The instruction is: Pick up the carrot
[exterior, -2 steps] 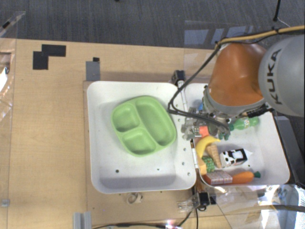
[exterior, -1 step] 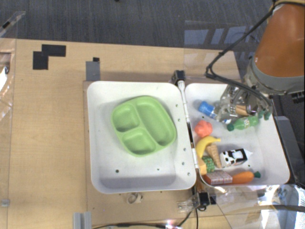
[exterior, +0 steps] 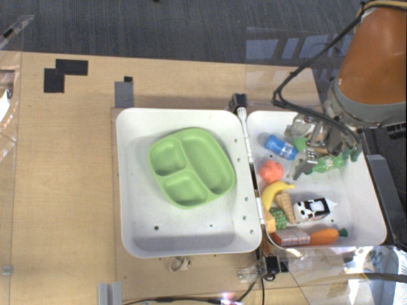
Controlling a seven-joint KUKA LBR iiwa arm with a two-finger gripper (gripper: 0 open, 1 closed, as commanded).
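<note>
Orange and tapered, the carrot (exterior: 324,236) is lying along the near wall of the right bin (exterior: 372,202), just beside a red-brown box (exterior: 294,237) and below a black-and-white carton (exterior: 313,210). The hand (exterior: 310,159) is hovering over that bin's far half, well apart from the carrot; whether it is released or clenched cannot be told. Advised approach: be aligning across the carrot's smooth thick end, avoiding the banana (exterior: 275,192).
</note>
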